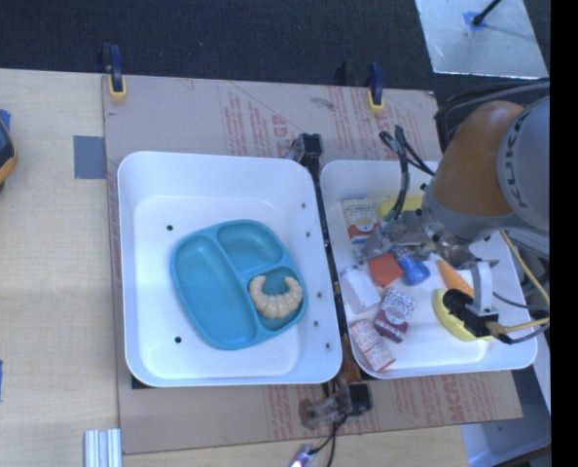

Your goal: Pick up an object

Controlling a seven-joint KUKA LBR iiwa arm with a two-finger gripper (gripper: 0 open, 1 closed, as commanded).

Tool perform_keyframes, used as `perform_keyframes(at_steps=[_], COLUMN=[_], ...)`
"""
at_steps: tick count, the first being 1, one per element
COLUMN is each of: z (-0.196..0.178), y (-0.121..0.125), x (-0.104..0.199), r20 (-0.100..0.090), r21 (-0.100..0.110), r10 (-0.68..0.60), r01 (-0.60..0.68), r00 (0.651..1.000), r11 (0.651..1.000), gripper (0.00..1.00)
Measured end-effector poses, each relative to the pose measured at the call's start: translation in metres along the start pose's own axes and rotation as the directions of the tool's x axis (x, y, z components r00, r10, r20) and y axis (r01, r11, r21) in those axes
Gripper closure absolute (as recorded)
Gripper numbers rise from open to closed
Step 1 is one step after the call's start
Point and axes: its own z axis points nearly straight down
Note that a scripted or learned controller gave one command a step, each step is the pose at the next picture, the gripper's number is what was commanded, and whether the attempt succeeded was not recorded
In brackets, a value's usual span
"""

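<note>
1. The gripper (403,244) hangs low over the right bin (523,358), its wrist and orange band covering much of the bin's far side. The arm hides the claw from above, so I cannot tell whether it is spread or pinched, or whether anything sits in it.

2. Taking the blue piece (415,270) as the landmark: it lies just beneath the gripper, touching the orange-red block (387,269) on its left side. These two look like the nearest candidates to lift.

3. To do this step well, I judge the claw should settle on one item only, straddling it cleanly. The blue piece and the orange-red block are packed together, so a careless close may nudge both or catch neither.

4. A straight lift matters too; packets crowd close and could be dragged along.

5. Right bin contents, from the blue piece: a white-and-red packet (398,308) just below it, another packet (372,343) further below toward the near rim, a printed packet (360,214) above and to the left, and a yellow object (461,319) to the lower right.

6. Left bin (143,358), well to the left of the blue piece: it holds a blue divided plate (211,290), with a pale ring-shaped item (274,297) resting in the plate's lower right compartment.
</note>
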Motion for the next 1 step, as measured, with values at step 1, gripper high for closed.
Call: perform_keyframes(at_steps=[1], z=[-0.0086], y=[-0.0012], x=[0.0001], r20=[-0.001], r21=[0.007], r10=[-0.004], r01=[0.004], r00=[1.000], r11=[1.000], gripper=[1.00])
